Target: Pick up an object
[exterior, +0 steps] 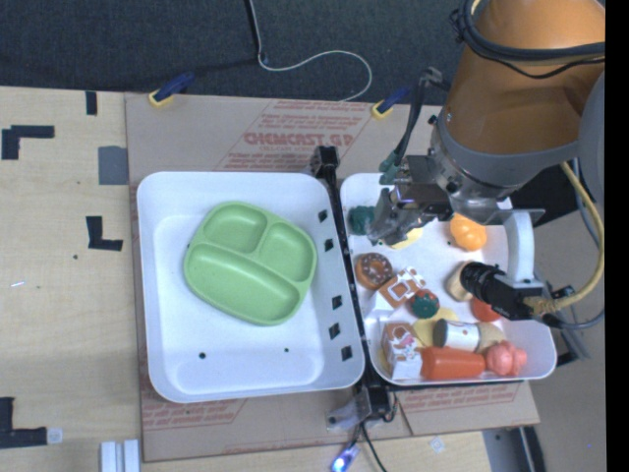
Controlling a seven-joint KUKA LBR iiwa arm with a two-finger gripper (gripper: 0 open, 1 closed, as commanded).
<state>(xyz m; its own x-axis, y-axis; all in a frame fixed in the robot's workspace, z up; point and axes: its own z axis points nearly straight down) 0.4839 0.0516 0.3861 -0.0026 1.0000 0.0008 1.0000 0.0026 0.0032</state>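
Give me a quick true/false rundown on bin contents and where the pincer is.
1. The green divided plate lies in the left bin. True.
2. The pincer is over the left bin. False: it is over the right bin, near its upper left corner.
3. The right bin holds several small toy items. True.
4. The green plate is stacked on the toys. False: it lies alone in the left bin.

Two shallow white bins sit side by side. The left bin (157, 264) holds one green divided plate (251, 261). The right bin (536, 347), beside that plate, holds about ten small toy food pieces, among them one orange carrot (454, 364), one pink piece (504, 358) and one round cookie (373, 269); the crowding blurs the exact count.
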